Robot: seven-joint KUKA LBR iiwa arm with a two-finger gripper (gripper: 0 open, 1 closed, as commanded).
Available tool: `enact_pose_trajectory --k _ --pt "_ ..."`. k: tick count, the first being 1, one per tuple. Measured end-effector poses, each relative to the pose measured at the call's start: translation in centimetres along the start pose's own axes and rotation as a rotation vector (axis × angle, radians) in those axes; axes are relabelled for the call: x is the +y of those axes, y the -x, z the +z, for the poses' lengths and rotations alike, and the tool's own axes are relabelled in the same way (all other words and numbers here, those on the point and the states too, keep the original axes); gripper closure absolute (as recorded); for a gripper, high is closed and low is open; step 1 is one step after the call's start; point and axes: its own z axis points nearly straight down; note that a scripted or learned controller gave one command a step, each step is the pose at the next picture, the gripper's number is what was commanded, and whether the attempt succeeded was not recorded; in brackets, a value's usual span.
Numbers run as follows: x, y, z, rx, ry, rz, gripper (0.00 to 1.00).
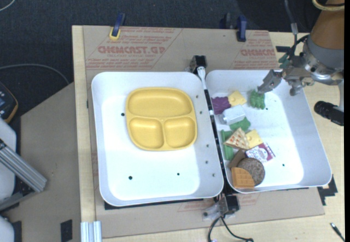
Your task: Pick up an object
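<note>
I see my claw (269, 83) hovering at the right bin's (306, 142) far edge, just above a green toy (257, 99), though I cannot tell its state

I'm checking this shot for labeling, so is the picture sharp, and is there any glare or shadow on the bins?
Camera view: even overhead light, the left bin bright but not blown out; soft shadow beside the yellow tray; small toys in the right bin slightly soft; gripper a little blurred.
</note>
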Motion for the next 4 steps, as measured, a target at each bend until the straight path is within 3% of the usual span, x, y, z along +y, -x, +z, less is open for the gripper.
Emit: enact_pose_trajectory --k 1,2,3,4 --pt "-0.3 -0.8 6.1 0.002 -0.006 0.000 0.00" --pt "-0.7 -1.5 11.6 0.002 0.004 0.001 0.00" --pt "0.1 -1.7 12.6 0.007 0.016 -0.002 0.00" --pt "0.7 -1.7 10.9 0.001 0.041 -0.003 1.00"
